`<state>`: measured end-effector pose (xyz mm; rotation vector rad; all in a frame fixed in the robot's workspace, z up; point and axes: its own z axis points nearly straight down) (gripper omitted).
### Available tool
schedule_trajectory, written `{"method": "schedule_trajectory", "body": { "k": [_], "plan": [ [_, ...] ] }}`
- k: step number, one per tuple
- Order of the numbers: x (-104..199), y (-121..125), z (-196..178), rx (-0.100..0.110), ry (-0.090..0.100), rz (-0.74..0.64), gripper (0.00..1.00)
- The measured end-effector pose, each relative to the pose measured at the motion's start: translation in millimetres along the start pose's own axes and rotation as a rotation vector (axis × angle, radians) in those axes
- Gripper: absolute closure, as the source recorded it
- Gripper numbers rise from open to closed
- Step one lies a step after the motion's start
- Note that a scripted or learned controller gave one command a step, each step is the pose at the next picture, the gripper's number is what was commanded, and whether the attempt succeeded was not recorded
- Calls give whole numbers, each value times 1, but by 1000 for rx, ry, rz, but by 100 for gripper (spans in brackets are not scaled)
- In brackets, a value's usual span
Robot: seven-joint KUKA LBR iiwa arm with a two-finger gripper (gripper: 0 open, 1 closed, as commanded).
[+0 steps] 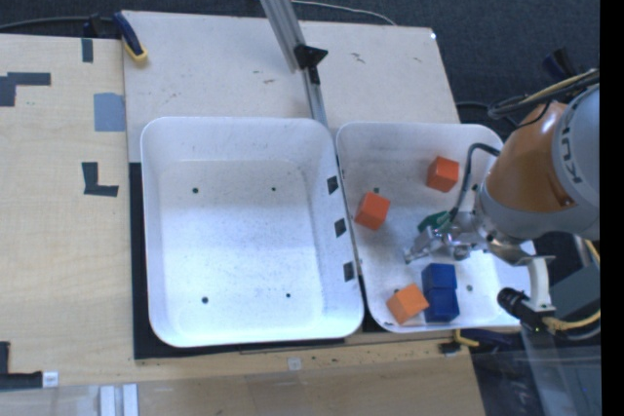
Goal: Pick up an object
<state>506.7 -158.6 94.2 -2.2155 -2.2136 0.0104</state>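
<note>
Orange and blue blocks are scattered in the right bin [390,139], and that is where the arm is working from the right side of the counter [58,161]. The claw [437,242] hangs low in the middle of that bin, just above the blue block [442,291], with something small and green [434,220] beside its metal parts. From where I stand I cannot tell how the claw is set, and I see nothing caught in it.

An orange cube [372,209] sits to the claw's left, near the wall shared with the left bin [156,209]. Another orange cube [443,173] lies farther back, and a third orange block [408,304] touches the blue block at the front of the bin.

My guess is that this is the approach stage: the arm is lining up over a target, most likely the blue block, and no pick is made yet. The next move calls for a straight drop onto one block. The blue one is awkward, since its orange neighbour presses against it and could get nudged or block one side of the grip.
</note>
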Motion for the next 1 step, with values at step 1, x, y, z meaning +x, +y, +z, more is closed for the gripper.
{"method": "schedule_trajectory", "body": {
  "k": [1],
  "plan": [
    [-23,58,2,-14,-4,-3,0]
  ]
}}
